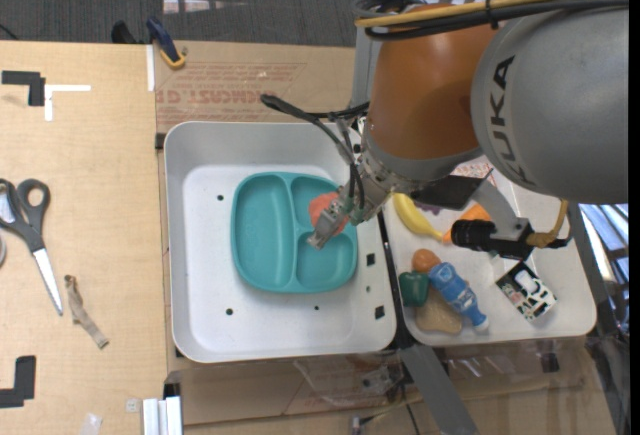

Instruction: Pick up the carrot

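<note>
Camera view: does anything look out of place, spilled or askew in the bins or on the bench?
Nothing spilled or damaged. The teal divided plate lies flat in the left bin; the gripper is over its right edge beside an orange item. Scissors lie loose on the bench.

1. The gripper [335,220] hangs over the teal divided plate [270,238] in the left white bin [195,253].
2. An orange carrot [322,205] lies touching the fingers' upper side, on the plate's right edge.
3. Well right of the fingers, the other bin [560,308] holds a banana [412,214] and a blue bottle [458,291].
</note>
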Controlling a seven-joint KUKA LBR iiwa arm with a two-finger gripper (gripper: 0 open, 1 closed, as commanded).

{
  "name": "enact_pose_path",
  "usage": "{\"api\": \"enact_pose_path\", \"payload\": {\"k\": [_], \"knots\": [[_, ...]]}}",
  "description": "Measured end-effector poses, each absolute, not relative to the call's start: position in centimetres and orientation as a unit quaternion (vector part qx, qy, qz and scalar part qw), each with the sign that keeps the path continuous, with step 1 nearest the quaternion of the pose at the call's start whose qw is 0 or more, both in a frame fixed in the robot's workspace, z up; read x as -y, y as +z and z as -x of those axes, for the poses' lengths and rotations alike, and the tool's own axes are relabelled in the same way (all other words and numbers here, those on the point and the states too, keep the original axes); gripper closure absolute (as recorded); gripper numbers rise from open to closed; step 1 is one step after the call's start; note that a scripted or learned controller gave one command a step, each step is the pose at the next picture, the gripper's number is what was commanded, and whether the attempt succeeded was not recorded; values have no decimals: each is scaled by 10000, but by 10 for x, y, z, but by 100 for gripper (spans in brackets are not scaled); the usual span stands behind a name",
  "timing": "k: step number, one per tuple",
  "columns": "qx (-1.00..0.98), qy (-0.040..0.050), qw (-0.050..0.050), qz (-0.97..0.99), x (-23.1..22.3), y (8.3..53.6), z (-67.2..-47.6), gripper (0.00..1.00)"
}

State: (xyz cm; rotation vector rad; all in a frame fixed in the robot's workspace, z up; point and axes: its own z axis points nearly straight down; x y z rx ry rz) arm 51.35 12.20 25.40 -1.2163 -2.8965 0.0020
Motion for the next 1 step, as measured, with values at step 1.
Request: {"api": "enact_pose_path", "payload": {"k": [1], "knots": [[9056,10,-4,4241,-63,342,-535,100]]}}
